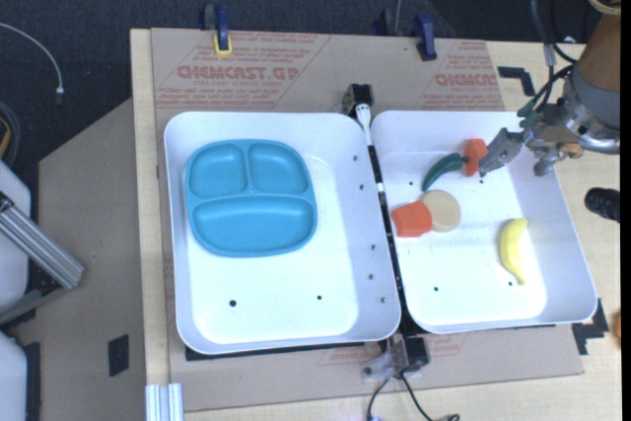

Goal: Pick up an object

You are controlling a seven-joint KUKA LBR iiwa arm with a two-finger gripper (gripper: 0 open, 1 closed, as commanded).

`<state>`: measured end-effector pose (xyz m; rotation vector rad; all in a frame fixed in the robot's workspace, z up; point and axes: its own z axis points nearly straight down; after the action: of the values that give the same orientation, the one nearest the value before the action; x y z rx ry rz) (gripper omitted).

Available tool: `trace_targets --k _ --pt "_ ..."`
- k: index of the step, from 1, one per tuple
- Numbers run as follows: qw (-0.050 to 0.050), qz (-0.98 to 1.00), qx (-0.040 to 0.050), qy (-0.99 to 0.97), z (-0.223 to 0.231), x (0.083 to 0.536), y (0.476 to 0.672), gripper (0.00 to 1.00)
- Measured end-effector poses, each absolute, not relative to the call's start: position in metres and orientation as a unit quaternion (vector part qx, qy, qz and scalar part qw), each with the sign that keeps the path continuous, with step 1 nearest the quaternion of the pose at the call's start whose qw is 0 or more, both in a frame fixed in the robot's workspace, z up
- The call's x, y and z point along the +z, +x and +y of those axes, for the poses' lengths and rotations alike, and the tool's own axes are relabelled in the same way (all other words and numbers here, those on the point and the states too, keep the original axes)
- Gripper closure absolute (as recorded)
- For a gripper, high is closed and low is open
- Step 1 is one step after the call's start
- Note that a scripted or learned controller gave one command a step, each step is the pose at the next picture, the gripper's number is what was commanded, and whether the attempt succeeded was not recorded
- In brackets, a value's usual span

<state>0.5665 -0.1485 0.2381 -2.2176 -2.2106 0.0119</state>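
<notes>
Taking the hinge strip between the two bins as my mark: well to its left the blue divided plate lies flat in the left bin, no candidate for me; just right of the strip an orange block touches a tan round piece, a crowded pair I judge poor for a clean grip; above them and further right a green curved piece ends at a small orange-red piece; my tool hovers just right of that piece, its fingers apart and nothing between them; the orange-red piece is nearest, so I would centre the fingers over it, turn them to straddle its short side clear of the green piece, descend straight, then close; the banana, furthest right of the strip and lower in the right bin, lies alone, an easier fallback.
</notes>
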Motion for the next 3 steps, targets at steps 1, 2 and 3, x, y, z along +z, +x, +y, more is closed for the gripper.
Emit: trace_targets --k 1,2,3 --pt "0.000 -0.707 0.0000 -0.707 -0.148 0.245 0.569 0.00" --pt "0.002 -0.707 0.0015 -0.707 -0.154 0.200 0.567 0.00" --pt "0.003 -0.707 0.0014 -0.707 -0.152 0.137 0.569 0.00"
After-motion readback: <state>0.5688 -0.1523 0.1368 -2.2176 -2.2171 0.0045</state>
